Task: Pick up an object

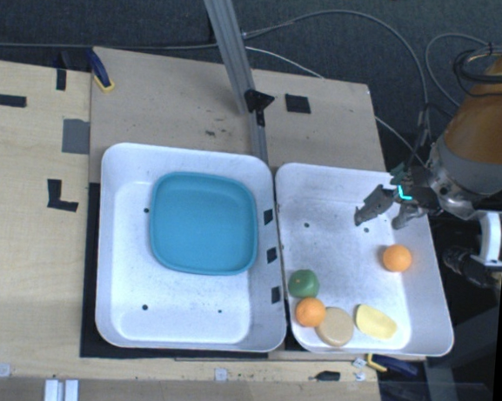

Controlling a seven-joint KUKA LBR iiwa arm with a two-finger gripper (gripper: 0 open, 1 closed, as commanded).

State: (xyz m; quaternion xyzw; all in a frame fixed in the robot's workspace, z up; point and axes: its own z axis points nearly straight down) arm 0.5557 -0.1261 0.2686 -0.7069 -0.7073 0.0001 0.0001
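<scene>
My gripper (387, 214) hangs over the upper right part of the right bin (339, 190), its two dark fingers spread apart with nothing between them. An orange ball (396, 258) lies just below and right of it, apart from the fingers. Along the bin's near edge sit a green round object (304, 284), a second orange ball (310, 312), a tan disc (336, 327) and a yellow piece (375, 321).
The left bin (118, 227) holds a blue square plate (204, 223). A grey metal pole (237, 59) slants down to the gap between the bins. Cables run over the dark floor at the upper right.
</scene>
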